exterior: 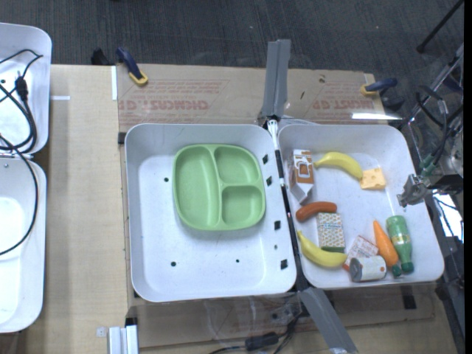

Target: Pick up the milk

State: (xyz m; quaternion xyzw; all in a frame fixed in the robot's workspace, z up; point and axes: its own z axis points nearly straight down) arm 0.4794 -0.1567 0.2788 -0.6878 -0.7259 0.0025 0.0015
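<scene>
The milk (302, 172) is a small white carton with a brown label. It lies on its side at the left wall of the right bin (346, 133), just left of a yellow banana (341, 164). My gripper (410, 192) hangs at the right rim of that bin, well to the right of the carton and above a green bottle (399, 239). Nothing shows in the gripper.
Also in the right bin are a cheese wedge (374, 179), a sausage (316, 211), a small box (330, 231), a second banana (321, 251), a carrot (383, 243) and a can (367, 269). The left bin (147, 220) holds a green divided plate (219, 186).
</scene>
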